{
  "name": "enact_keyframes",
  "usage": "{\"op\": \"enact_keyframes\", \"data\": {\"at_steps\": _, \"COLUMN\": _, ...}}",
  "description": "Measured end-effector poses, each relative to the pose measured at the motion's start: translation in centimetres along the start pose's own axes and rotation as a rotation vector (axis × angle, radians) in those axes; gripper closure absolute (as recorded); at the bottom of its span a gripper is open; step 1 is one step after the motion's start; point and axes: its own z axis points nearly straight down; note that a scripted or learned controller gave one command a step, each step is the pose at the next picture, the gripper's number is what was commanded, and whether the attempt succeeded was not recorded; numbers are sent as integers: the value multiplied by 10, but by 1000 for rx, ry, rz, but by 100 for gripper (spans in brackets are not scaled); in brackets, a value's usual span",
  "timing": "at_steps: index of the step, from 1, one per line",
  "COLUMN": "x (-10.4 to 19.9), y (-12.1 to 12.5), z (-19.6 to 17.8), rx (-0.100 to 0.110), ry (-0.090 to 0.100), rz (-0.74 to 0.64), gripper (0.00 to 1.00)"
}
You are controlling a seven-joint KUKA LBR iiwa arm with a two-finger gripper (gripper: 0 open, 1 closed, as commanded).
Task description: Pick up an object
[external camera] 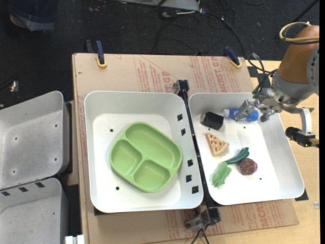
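the blue object (246, 114) lies at the far edge of the right bin (284, 151), just under the gripper (252, 107), which hangs at that bin's back rim. the gripper's metal parts crowd the blue piece, and it may be touching it, though the view is too poor to say; whether the fingers are spread or closed cannot be told. the arm (299, 65) is cut off at the right edge, its orange band showing above the grey wrist.

in the same bin, a black block (212, 120) sits just left of the blue object. nearer the front lie a waffle-patterned toy pizza slice (217, 144), a dark green piece (237, 156), a dark red round toy (248, 166) just beside it, and a light green leafy toy (221, 174). what the small toys portray is hard to make out.

the left bin (101, 116) holds a green divided plate (145, 156) with three compartments.

both bins rest on a cardboard sheet (137, 67) printed with red lettering, seen upside down and too faint to read. two clamps (100, 54) hold its far edge. a grey tray (28, 136) stands off to the left, partly cut off.
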Motion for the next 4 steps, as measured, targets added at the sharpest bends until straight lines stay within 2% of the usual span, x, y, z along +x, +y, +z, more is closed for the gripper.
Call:
{"op": "enact_keyframes", "data": {"at_steps": 1, "x": -3, "y": -6, "z": 45, "rx": 0, "ry": 0, "rz": 1, "gripper": 0}}
{"op": "enact_keyframes", "data": {"at_steps": 2, "x": -3, "y": -4, "z": 32, "rx": -5, "ry": -2, "rz": 0, "gripper": 100}}
{"op": "enact_keyframes", "data": {"at_steps": 3, "x": -2, "y": -4, "z": -32, "rx": -7, "ry": -1, "rz": -2, "gripper": 100}}
{"op": "enact_keyframes", "data": {"at_steps": 4, "x": -2, "y": -4, "z": -77, "rx": -7, "ry": -2, "rz": -3, "gripper": 100}}
